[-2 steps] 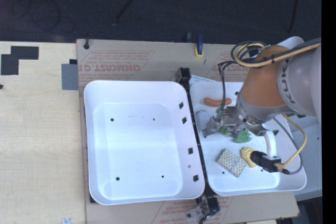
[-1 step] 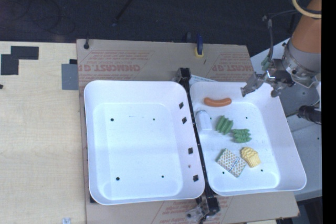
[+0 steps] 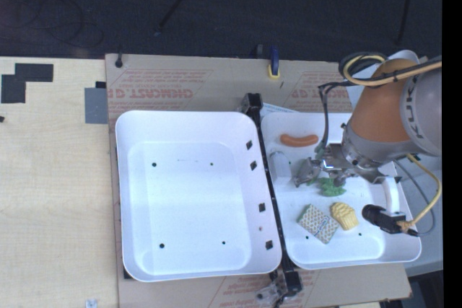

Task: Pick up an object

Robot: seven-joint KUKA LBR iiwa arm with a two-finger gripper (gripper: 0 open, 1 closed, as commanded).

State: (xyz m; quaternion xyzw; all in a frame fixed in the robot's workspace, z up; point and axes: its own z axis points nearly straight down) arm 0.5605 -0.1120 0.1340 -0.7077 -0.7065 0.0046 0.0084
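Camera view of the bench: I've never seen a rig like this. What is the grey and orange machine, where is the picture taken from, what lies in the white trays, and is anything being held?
This is a single picture from a camera fixed above the bench, looking down at a slant. The grey machine with the orange band is a robot arm reaching in from the right. Its metal hand is over the right shallow white bin. In that bin lie an orange sausage-shaped toy, a small green leafy-looking piece right beside the hand, a yellow corn-like toy and a grey-green checkered pad. The left shallow white bin sits alongside. From this angle it cannot be told whether the hand holds anything; all four items appear to lie on the bin floor.
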